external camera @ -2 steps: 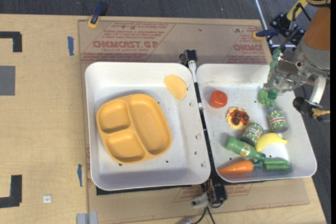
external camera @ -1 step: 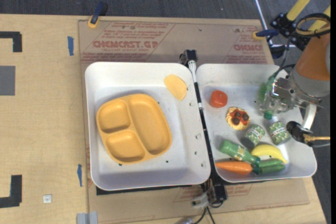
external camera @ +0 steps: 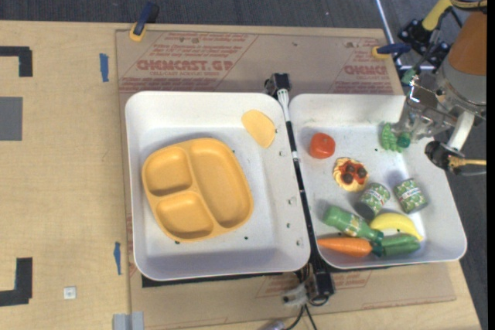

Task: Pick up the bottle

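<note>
From my remote station: the claw (external camera: 404, 129) sits at the far right of the right bin (external camera: 456, 220), low over a small green object (external camera: 392, 137) – whether it is spread or pinched I cannot tell. The bottle (external camera: 347, 221), green with a label, lies on its side in the near part of the same bin, just behind the carrot (external camera: 345, 246). Its long axis runs left to right, tilting slightly nearer at the right. From the claw it lies nearer the camera and to the left – that offset, I judge, governs the coming reach
</note>
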Controlling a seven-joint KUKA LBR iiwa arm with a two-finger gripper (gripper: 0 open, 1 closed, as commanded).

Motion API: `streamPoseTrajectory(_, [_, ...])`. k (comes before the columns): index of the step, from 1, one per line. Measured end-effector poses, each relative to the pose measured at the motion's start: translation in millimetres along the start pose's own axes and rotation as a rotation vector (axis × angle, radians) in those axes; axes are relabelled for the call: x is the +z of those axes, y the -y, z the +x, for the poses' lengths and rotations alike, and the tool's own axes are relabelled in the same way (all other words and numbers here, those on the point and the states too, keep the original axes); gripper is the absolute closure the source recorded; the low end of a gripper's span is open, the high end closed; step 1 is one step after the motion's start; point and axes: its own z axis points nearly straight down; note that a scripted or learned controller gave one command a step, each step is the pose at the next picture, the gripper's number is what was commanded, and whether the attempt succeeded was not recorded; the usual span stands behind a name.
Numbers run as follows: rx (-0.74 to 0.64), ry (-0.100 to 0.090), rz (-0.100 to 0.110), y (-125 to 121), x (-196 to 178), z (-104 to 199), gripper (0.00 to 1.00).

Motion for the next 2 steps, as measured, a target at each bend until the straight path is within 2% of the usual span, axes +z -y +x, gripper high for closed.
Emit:
streamPoseTrajectory(1, [-0.435, 0.000, 0.003, -14.5, 91.3, -13.6, 1.00])
streamPoseTrajectory(2, [-0.391, -0.001, -0.002, -2.5, -28.4, 66.9, 1.00])
